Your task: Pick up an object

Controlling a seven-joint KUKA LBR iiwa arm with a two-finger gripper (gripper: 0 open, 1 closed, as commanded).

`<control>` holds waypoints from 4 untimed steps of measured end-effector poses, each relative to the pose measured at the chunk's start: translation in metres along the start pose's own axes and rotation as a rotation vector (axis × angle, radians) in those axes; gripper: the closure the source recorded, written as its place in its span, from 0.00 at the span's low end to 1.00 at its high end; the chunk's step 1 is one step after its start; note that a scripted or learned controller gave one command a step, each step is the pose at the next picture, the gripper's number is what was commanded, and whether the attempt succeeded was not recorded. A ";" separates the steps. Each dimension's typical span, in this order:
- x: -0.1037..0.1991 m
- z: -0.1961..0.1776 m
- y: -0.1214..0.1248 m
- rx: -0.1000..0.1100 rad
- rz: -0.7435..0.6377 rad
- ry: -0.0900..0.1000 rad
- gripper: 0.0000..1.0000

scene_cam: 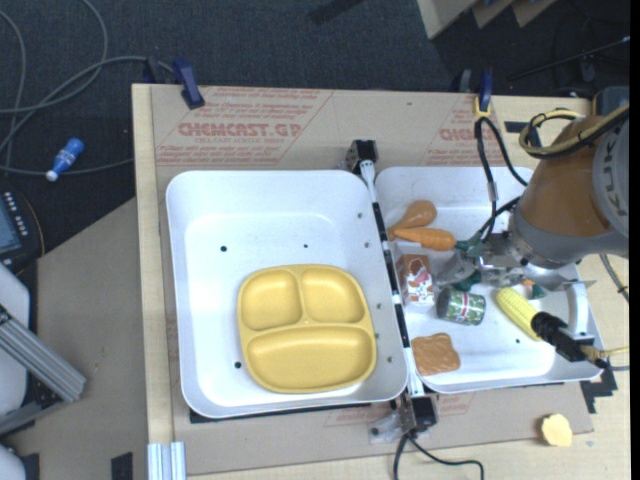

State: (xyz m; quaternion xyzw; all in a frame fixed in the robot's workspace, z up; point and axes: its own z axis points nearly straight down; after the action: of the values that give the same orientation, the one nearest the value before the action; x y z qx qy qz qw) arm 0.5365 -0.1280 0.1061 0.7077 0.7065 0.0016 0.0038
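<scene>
Hovering: jaws (470, 268) over right bin (500, 363) | beside can (461, 306) | spread unclear

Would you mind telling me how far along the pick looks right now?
Done: the arm has reached into the right bin, with the gripper low among the toys. In hand: nothing visibly held; it sits just above the can, beside the carrot. Left: grasping something and lifting it clear.
</scene>
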 end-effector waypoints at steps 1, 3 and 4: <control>0.016 0.022 -0.005 0.009 -0.002 0.002 0.00; 0.023 0.010 -0.017 0.002 0.003 -0.001 1.00; 0.021 0.011 -0.017 0.003 0.003 -0.004 0.00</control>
State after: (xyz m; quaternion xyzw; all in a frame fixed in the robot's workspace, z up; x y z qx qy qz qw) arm 0.5197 -0.1067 0.0953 0.7089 0.7053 -0.0006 0.0043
